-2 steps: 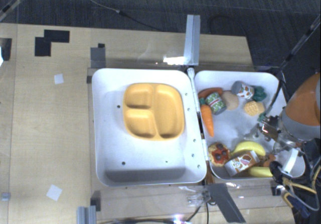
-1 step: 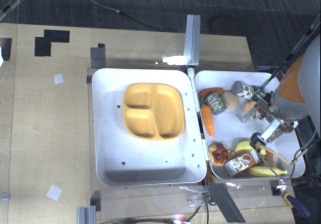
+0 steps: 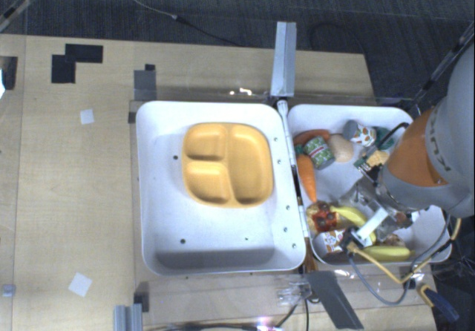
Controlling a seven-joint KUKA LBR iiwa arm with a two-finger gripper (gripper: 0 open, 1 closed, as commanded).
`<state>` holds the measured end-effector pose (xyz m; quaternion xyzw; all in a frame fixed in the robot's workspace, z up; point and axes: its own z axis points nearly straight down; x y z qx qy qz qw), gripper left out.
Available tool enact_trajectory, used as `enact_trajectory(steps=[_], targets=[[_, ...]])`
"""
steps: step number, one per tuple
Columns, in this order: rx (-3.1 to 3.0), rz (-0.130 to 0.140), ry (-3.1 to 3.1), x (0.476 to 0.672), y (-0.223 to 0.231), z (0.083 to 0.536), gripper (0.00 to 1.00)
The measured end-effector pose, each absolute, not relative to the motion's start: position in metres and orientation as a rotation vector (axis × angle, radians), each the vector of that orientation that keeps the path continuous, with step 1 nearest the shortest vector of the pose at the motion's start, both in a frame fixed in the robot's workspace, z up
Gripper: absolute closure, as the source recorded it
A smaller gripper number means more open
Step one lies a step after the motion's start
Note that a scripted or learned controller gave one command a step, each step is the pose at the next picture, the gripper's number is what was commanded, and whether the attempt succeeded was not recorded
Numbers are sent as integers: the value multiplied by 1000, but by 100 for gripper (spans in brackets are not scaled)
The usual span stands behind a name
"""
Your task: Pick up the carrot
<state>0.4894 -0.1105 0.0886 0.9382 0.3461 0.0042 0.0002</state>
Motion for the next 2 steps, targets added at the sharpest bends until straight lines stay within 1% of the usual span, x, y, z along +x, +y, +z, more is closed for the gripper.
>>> enact_trajectory(steps=[1,2], targets=[[2940,20,1097,492,-110,98,100],[2725,15,1557,490,-122,90,100]])
